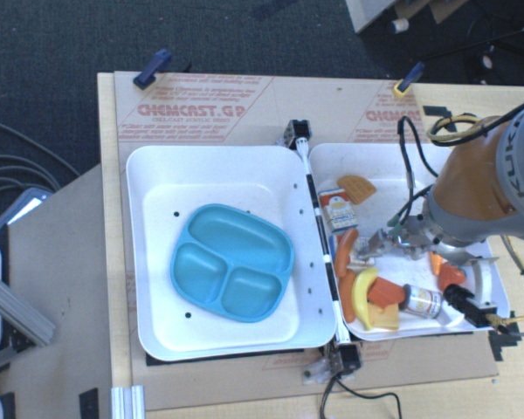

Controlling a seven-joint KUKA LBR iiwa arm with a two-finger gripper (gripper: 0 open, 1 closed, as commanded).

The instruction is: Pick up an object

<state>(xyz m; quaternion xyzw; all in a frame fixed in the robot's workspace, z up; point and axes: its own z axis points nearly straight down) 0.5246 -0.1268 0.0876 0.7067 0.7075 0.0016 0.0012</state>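
Gripper [377, 241] low in the right bin [380, 160], whether anything is clamped cannot be told, carrot [344, 253] at its 9 o'clock, banana [363, 297] at 6 o'clock, blue 3-compartment plate [233, 261] in the left bin [148, 234]

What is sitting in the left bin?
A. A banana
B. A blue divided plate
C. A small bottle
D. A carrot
B: the blue divided plate lies alone in the left bin, while the banana, bottle and carrot all lie in the right bin.
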